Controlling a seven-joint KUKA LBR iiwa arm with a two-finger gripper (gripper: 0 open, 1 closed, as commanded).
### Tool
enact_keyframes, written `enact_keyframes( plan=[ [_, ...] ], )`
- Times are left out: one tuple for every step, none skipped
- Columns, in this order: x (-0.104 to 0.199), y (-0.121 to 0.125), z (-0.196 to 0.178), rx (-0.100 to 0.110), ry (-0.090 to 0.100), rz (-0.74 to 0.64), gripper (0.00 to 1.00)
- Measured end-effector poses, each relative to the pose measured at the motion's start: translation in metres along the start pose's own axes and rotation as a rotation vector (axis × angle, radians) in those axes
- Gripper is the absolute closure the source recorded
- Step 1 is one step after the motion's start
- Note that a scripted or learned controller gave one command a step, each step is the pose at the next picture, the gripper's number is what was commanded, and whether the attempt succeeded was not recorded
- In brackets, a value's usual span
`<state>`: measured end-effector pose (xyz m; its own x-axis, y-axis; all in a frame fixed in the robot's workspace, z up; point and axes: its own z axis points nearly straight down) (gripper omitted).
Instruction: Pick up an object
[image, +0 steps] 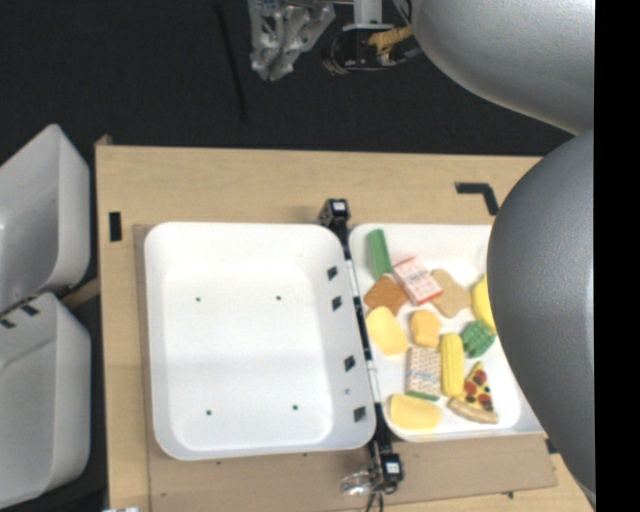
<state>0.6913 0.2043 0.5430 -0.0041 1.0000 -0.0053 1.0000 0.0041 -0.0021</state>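
Observation:
The right bin (432, 436) holds several toy food pieces: a green cucumber (378, 253), a pink-and-white box (417, 281), a brown cookie (385, 295), a yellow lemon (386, 331), a corn cob (452, 364), a wafer block (423, 370), a pizza slice (476, 395) and a yellow wedge (414, 412). The grey arm (545, 300) looms over the right side of this bin and hides its right part.
The left bin (160, 330) is a white tray on the wooden bench (250, 180). Black clips (334, 211) sit along the seam between the bins. White housings (35, 300) stand at the far left.

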Motion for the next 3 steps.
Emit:
enact_keyframes(
  plan=[
    [0.017, -0.05, 0.273, 0.019, -0.002, 0.004, 1.0],
    [0.017, -0.061, 0.009, -0.016, 0.01, -0.001, 1.0],
    [0.013, -0.207, 0.155, 0.021, -0.003, -0.002, 1.0]
  ],
)
